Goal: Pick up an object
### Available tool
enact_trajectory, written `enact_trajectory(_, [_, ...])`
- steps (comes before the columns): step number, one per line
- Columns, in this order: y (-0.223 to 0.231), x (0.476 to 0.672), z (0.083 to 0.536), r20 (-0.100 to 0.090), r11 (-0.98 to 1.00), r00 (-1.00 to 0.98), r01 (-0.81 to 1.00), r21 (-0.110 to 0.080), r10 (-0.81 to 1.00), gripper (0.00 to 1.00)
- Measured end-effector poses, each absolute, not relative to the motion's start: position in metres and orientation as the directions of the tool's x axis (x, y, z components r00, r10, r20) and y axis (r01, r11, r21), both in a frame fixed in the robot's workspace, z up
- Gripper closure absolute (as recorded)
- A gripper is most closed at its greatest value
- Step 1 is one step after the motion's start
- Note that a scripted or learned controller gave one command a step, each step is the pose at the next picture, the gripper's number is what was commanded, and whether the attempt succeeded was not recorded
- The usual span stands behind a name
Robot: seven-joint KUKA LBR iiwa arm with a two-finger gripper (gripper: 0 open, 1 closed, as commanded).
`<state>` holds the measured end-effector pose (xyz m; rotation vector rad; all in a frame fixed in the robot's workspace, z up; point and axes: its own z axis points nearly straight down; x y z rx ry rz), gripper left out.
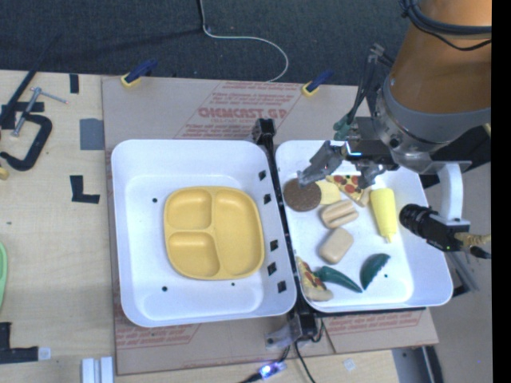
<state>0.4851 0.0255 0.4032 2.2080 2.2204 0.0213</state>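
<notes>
Nearest the lens, along the front of the right bin [431,294], lie a dark green pepper [339,278], a green leaf-shaped piece [373,268] to its right, and a pale, mottled piece of food [313,284] against the bin's left wall. Just behind the pepper sits a tan bread roll [336,245], and behind that a second, longer roll [338,212]. A yellow corn cob [384,212] lies lengthwise to their right, near the middle of the bin. At the back left of the same bin rests a round brown patty [303,195], with a pizza slice [347,185] just beside it toward the right.

Over that back corner hangs the gripper [313,171], tilted down to the left, its tips close above the patty and the pizza slice. Nothing is seen between its fingers; they look slightly spread, with a narrow gap at the tips. The arm [443,62], grey with a broad orange section, fills the upper right.

The left bin [132,230] holds a yellow divided plate [214,231] with three compartments, set in its middle. Both bins stand on a cardboard sheet [231,110] held by blue and yellow clips [139,72]. A black clamp [24,134] lies on the wooden bench [48,238] at far left, and a white cable [247,38] loops across the dark floor behind.
</notes>
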Motion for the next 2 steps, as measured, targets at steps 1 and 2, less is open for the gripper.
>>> enact_trajectory(1, [0.025,0.484,0.404,-0.002,0.003,-0.003,1.000,-0.002,1.000,1.00])
enact_trajectory(2, [0.052,0.484,0.428,0.000,0.004,-0.004,1.000,0.001,1.000,1.00])
